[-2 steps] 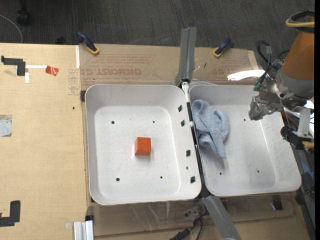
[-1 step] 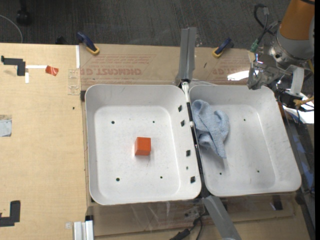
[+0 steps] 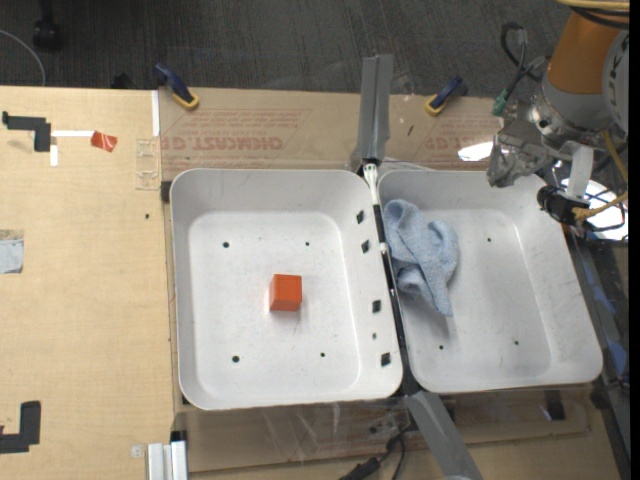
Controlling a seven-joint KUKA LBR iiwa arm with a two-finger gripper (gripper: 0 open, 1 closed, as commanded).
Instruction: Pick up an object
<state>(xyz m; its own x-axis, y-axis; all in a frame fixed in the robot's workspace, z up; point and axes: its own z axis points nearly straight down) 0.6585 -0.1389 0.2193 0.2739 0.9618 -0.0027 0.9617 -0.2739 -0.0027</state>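
Arm (image 3: 590, 38) raised above right bin's (image 3: 560, 298) corner

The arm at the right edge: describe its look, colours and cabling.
The arm has an orange band above a grey metal wrist. The gripper below is dark grey and blocky. Thin black and yellowish cables loop around the wrist, some trailing down the arm's side.

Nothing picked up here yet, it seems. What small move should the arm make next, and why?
Probably bring the gripper in from the far right corner to hover above the blue cloth. The cloth lies crumpled against the left wall of the right bin, the nearer target; the orange block sits alone in the left bin, farther off.
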